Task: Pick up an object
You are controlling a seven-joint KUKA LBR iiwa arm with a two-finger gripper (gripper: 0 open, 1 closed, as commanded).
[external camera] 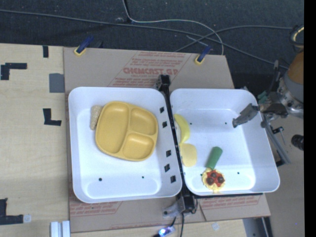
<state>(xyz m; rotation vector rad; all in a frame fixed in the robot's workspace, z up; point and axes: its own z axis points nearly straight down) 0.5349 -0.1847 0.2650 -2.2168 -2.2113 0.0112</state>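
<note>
My gripper (pixel 255 121) hangs over the right edge of the right bin (pixel 207 100), open, with nothing between its fingers. One dark finger (pixel 245 116) points into the bin. On the floor of that bin lie a green cylinder (pixel 214 157), a small yellow-and-red toy (pixel 214 179) at the front, a round yellow piece (pixel 189 154) and a curved yellow piece (pixel 181 126) against the left wall. All of them are left of and in front of the gripper, apart from it.
The left bin (pixel 116 186) holds a yellow divided plate (pixel 126 131) with a beige block (pixel 94 116) tucked at its left edge. A black divider (pixel 170 132) runs between the bins. Cables (pixel 163 21) cross the dark floor behind the bench.
</note>
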